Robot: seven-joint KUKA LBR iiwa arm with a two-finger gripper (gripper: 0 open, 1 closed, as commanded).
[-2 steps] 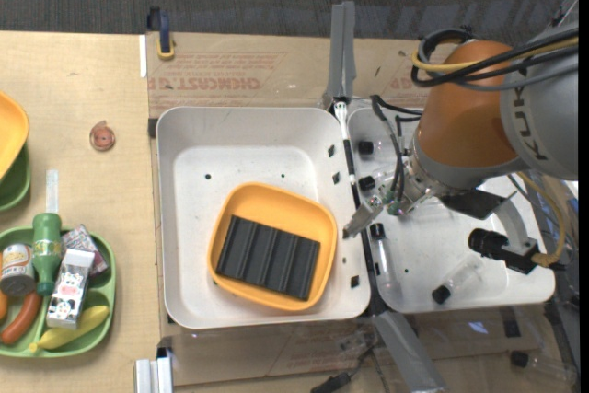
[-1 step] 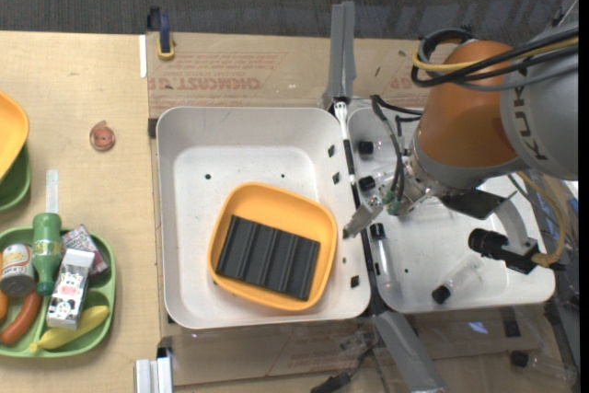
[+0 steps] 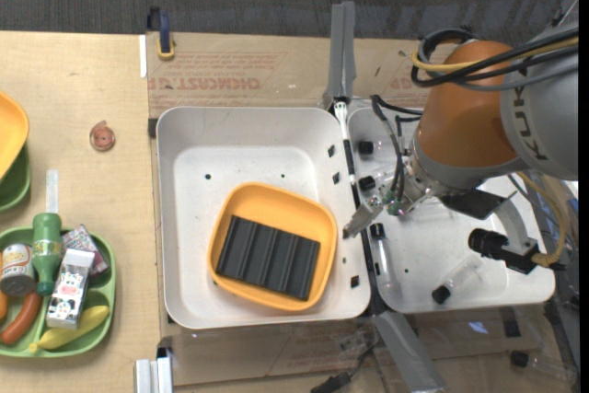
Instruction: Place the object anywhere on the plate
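Dark ribbed block [image 3: 269,257] on yellow plate [image 3: 273,202]

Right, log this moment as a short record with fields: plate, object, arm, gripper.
plate: yellow plate in the left bin, toward its lower right
object: black ridged block lying flat on the plate
arm: over the right bin, reaching in from the right
gripper: at the divide between the bins, beside the plate's right edge; nothing seen between its fingers
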